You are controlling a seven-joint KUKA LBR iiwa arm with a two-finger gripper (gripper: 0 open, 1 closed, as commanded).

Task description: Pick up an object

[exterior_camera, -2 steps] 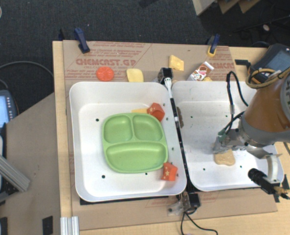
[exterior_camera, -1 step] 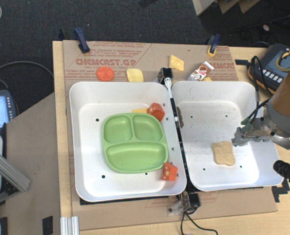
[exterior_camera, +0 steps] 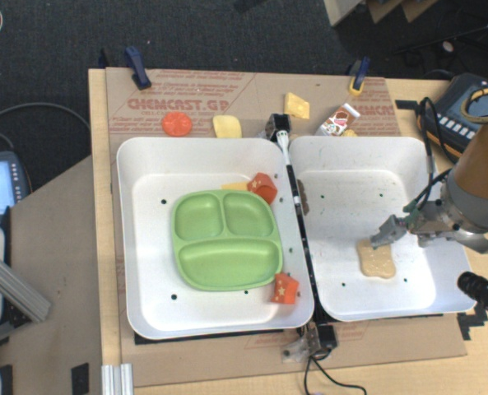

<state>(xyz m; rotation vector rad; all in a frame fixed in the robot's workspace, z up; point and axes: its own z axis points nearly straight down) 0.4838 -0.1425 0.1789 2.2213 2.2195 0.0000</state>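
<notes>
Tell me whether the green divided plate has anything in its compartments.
Empty. All three compartments of the green plate show bare green; the orange pieces lie outside its rim, on the left bin floor.

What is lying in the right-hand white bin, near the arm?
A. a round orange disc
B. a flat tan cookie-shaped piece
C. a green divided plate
B: the flat tan piece lies on the right bin floor; the green plate sits in the left bin.
</notes>
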